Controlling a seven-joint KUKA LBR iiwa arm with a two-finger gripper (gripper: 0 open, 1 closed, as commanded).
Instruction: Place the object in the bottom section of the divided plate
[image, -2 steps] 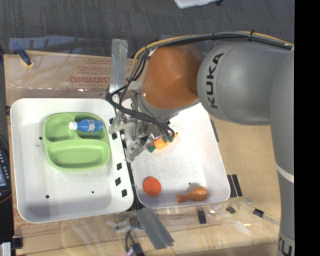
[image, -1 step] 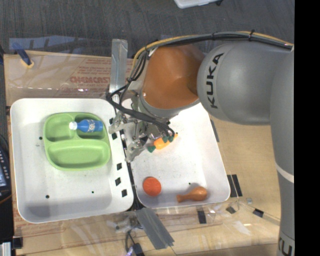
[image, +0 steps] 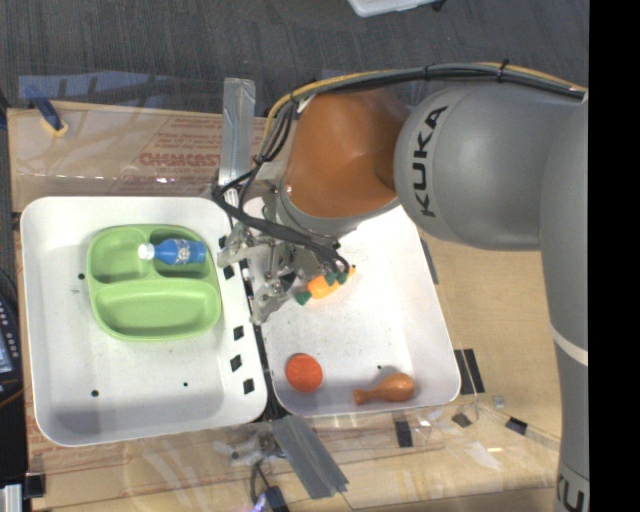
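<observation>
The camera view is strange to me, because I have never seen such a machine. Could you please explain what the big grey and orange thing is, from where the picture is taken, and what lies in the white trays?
The big grey and orange thing is a robot arm. It reaches in from the right, and one fixed camera looks down on the bench at a slant. At the arm's end sits its gripper, low over the right tray, near the divider between the trays. Beside it lies a small orange and green toy; I cannot tell whether the gripper holds it.

The left tray holds a green divided plate. A small blue bottle lies in the plate's upper right section. The large bottom section has nothing in it.

In the right tray there are also an orange ball and a brown toy like a chicken leg.
</observation>
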